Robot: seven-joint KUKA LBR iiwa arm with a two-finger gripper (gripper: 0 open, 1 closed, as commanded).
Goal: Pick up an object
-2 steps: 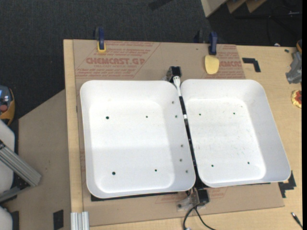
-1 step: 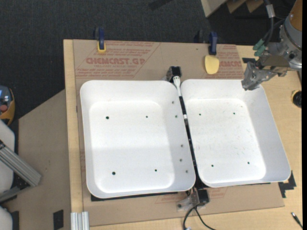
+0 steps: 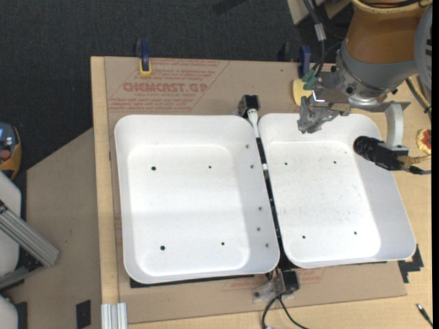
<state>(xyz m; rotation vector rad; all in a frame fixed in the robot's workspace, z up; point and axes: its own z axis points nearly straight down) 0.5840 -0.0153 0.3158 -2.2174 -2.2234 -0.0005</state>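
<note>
Camera view: gripper [image 3: 310, 123] hangs over the right bin's [image 3: 384, 249] far rim.
Fingers: too blurred, cannot tell.
Left bin [image 3: 137, 252]: alongside, touching the right bin.

A dark, speckled carpet-like floor [image 3: 82, 12] fills the top and left of the scene. On it stands a bench topped by a brown cardboard sheet [image 3: 171, 81] printed with red lettering, held at its far edge by a blue and yellow clamp [image 3: 143, 55]. To the right, pale wood of the bench surface [image 3: 422, 204] shows. An aluminium rail [image 3: 27, 235] slants across the lower left corner. Light falls evenly, with soft shadows.
</note>
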